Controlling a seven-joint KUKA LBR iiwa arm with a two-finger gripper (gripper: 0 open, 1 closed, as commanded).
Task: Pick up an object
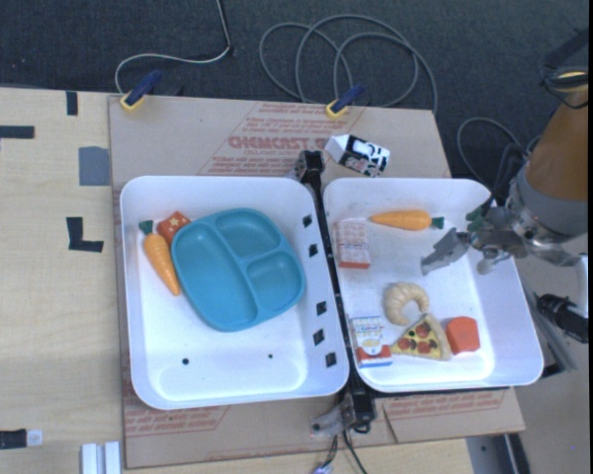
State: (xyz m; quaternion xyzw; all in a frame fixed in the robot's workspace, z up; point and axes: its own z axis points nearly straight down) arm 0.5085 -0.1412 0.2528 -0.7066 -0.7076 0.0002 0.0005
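Objects for picking lie spread over the right bin point(494, 368): a toy carrot point(403, 220) near the far wall, a pale packet point(353, 242) by the left wall, a croissant-like pastry point(405, 301) in the middle, and along the near side a small carton point(370, 341), a pizza slice point(423, 341) and a red block point(463, 335), the slice just beside the block. The end effector point(462, 248) hangs over the right part of this bin, right of the carrot and above the pastry, reaching in from the arm's grey wrist with its orange band point(563, 156). One grey finger point(443, 253) points left and down toward the bin floor; nothing sits between the fingers, and how wide they stand cannot be told from this angle.

The left bin point(138, 294) holds a blue divided plate point(239, 268), with a second carrot point(161, 261) touching its left edge and a small red piece point(172, 224) just behind that carrot. Both bins rest on a cardboard sheet point(247, 141) on the counter point(40, 265), where a small black-and-white item point(359, 154) lies behind the right bin.
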